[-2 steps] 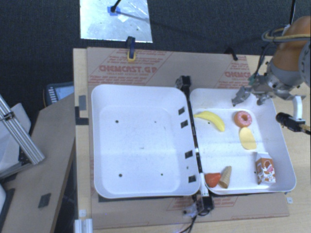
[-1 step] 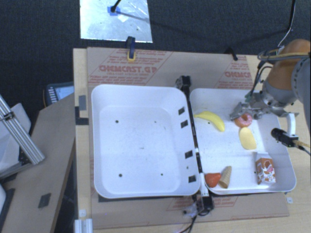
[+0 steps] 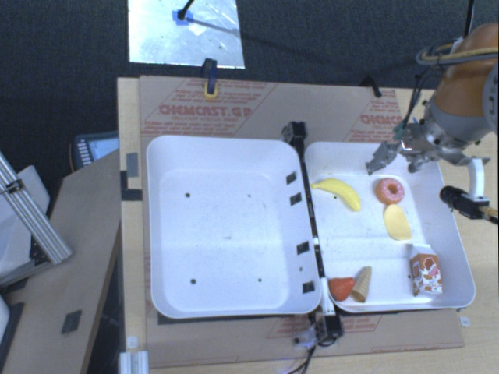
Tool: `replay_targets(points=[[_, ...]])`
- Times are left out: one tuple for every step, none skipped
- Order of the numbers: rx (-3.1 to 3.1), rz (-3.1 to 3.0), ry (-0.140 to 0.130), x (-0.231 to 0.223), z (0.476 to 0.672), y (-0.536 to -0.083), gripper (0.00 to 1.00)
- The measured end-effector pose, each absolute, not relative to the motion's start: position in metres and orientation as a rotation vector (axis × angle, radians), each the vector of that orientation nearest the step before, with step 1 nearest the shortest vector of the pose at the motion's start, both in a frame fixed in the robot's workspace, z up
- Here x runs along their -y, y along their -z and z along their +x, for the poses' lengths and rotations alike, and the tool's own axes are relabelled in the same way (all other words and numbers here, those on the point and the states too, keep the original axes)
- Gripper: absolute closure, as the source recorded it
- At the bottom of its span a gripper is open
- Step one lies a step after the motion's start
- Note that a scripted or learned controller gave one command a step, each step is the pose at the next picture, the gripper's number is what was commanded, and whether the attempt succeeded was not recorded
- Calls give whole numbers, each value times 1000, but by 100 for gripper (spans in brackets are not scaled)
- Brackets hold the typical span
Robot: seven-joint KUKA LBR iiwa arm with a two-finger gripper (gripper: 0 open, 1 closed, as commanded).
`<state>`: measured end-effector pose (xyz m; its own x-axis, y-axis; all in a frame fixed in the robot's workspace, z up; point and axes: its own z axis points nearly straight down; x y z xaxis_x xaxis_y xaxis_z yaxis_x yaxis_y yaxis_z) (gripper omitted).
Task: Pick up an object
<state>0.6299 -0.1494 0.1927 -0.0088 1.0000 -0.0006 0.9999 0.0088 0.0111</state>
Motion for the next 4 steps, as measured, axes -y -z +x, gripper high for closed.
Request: replay_targets(points=[[-2219, 2211, -8, 159, 624, -84, 0], [-2215, 2217, -3, 208, 635, -122, 0], [-2220, 2214, -5, 205, 635, -131, 100], [-2220, 2223, 0, 207, 578, -84, 100]])
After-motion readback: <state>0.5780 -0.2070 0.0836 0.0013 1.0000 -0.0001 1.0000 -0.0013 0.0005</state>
